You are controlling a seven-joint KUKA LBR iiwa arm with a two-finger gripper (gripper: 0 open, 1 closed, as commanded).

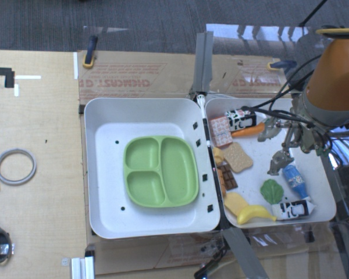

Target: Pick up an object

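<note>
The left shallow white bin [99, 173] holds a pale green three-compartment plastic plate [161, 171]. The right shallow white bin [324, 202] carries the clutter. Over it hangs the grey arm with its orange band [333, 77], its metal two-finger gripper [277, 166] low above the bin floor; whether its fingers are spread or pressed together I cannot tell, and nothing shows between them. Just beside the tip lies a small blue plastic bottle [295, 181], probably light, stiff and slippery, best pinched across its narrow middle. Nearby are a yellow toy banana [255, 214], a tan cracker-shaped piece [238, 156] and a green leafy toy [271, 190].
</note>
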